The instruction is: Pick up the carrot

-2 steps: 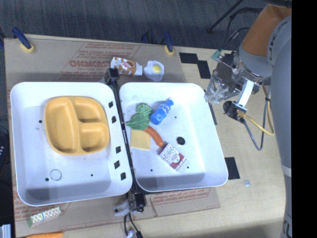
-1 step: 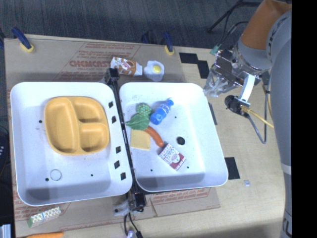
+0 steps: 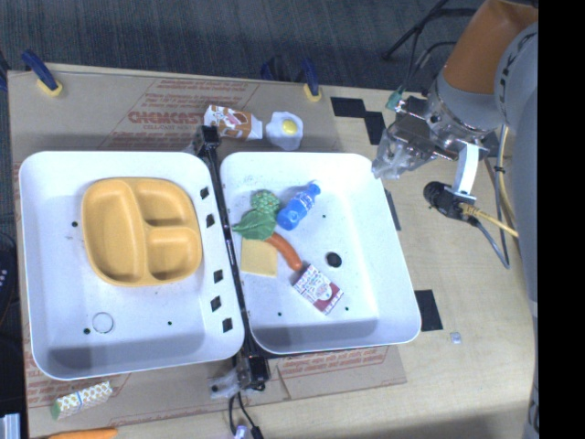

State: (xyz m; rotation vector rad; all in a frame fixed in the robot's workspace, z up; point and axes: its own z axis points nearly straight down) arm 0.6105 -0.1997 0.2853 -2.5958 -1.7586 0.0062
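Note:
The carrot (image 3: 283,246) is a short orange stick with green leaves (image 3: 256,215) at its upper left end. It lies in the right bin (image 3: 384,273), left of that bin's middle. My gripper (image 3: 391,163) hangs over the right bin's upper right corner, well to the right of the carrot and apart from it. Its translucent fingers point down, with nothing seen between them.
Around the carrot lie a blue bottle (image 3: 298,206), a yellow cheese slice (image 3: 259,260) and a red packet (image 3: 317,289). The left bin (image 3: 37,273) holds a yellow divided plate (image 3: 142,230). A small carton (image 3: 228,122) and a yellow-white item (image 3: 285,129) sit behind the bins.

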